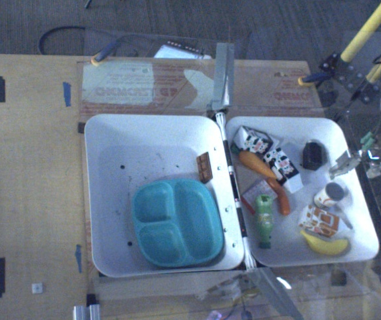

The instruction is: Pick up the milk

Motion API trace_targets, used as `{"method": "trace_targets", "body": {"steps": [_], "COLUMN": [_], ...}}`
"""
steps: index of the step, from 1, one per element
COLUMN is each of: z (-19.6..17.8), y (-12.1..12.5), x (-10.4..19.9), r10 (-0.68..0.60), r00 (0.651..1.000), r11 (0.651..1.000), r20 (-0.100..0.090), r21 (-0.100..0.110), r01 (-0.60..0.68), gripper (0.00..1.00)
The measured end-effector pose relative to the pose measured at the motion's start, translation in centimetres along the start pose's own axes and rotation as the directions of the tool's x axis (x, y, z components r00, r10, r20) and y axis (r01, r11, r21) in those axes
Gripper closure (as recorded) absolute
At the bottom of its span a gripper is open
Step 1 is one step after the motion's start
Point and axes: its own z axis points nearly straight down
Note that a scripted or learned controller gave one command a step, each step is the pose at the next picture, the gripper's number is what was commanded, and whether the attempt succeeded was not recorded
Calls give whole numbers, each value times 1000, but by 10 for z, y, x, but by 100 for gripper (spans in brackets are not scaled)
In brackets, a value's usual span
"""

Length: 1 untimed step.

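Two milk cartons (268, 152), one carrot (265, 172), one banana (325, 245).

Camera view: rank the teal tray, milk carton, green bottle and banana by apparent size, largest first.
1. Teal tray, clearly the largest.
2. Milk carton.
3. Green bottle and banana: they look about alike in length, so I would not rank one over the other.

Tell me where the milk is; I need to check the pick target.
The milk carton, cow-patterned, lies in the right bin, near its upper left corner, just above the carrot and left of the black object.
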Motion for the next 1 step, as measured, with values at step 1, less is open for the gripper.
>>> {"method": "trace_targets", "body": {"steps": [1], "z": [14], "y": [26], "x": [27], "r10": [-225], "r00": [974], "r11": [974], "r20": [0], "r21": [-1], "r01": [225], "gripper": [0]}}
